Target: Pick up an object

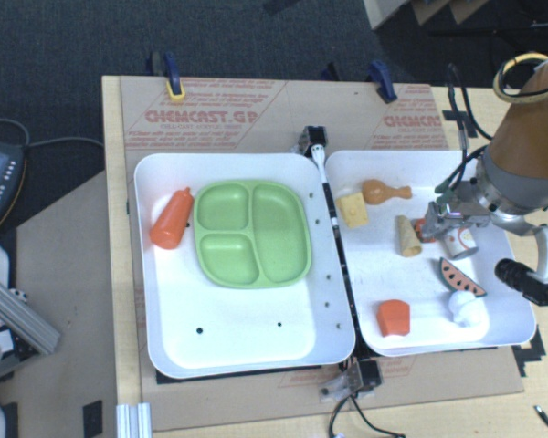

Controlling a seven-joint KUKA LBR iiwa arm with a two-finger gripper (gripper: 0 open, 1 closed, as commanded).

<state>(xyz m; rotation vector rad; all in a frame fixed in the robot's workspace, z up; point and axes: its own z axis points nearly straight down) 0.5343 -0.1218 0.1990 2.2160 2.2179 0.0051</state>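
Note:
My gripper (441, 226) hangs low over the right bin (507, 331), at its right-middle part. Directly beside it on the right lies a small white and red object (460, 242), partly hidden by the gripper. A tan cylinder (407, 236) lies just to the gripper's left. Near it are a yellow block (353, 210) and a brown pear-shaped piece (384, 191) toward the back. A watermelon slice (460, 278), a white ball (463, 307) and an orange-red block (394, 318) lie toward the front.
The left bin (164, 336) holds a green divided plate (253, 233) and an orange bottle-shaped toy (171, 219) at its left. The arm (525, 144) rises over the right bin's right edge. A black part (522, 279) juts in at the right.

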